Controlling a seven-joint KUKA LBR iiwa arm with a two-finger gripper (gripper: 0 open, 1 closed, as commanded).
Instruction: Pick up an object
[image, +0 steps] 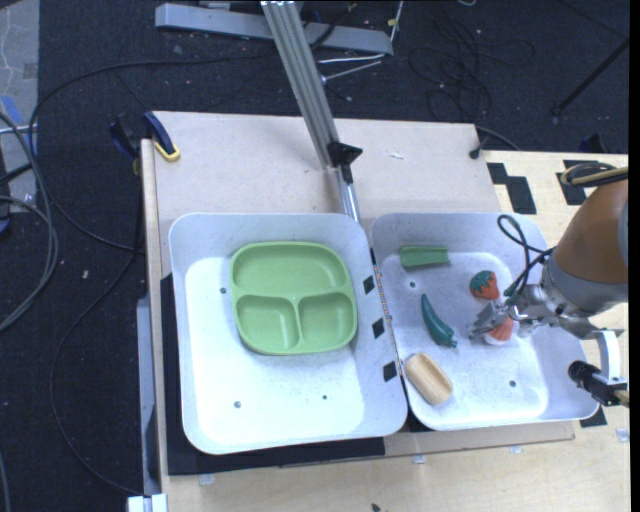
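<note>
The gripper hung low in the right bin, just below the strawberry; whether its jaws were apart couldn't be told.

I see two bins side by side on the bench. The left bin holds a divided plate toward its far side. In the right bin, a wedge lies farthest back, a strawberry to its right, a pepper mid-bin, a bread roll nearest.
</note>
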